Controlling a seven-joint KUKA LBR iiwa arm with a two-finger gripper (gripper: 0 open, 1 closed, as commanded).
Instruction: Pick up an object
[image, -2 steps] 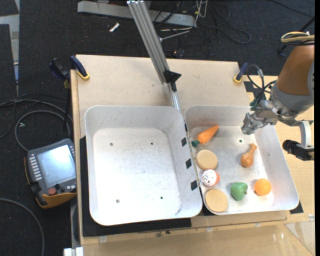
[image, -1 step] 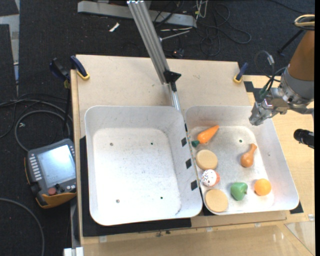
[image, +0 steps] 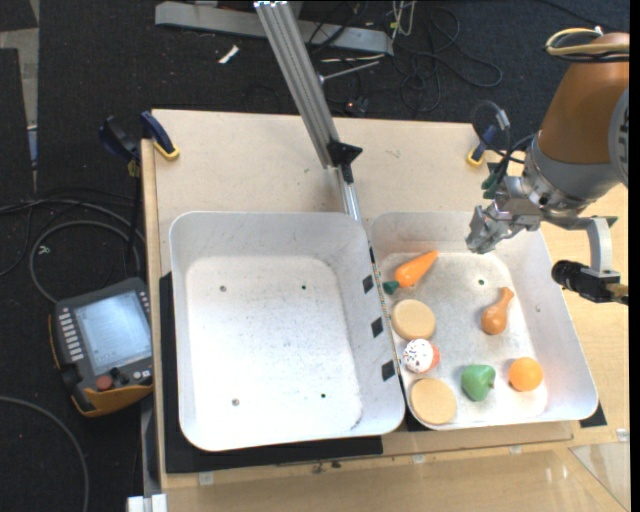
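No brand, label or writing can be read anywhere in the scene. The wooden bench carries two shallow white bins side by side; the left bin shows a bare speckled floor, and the right bin holds all the small objects. The grey arm with its orange band reaches in from the right, and its gripper hangs over the far part of the right bin; whether it is parted or closed cannot be told, and nothing is seen in its grasp. Beyond the bench lies a dark floor with cables, a metal pole slanting in from the far side, and a handheld control pendant on the left. In the right bin lie two tan discs, a carrot, a drumstick-shaped piece, an orange ball, a green piece and a white spotted ball.
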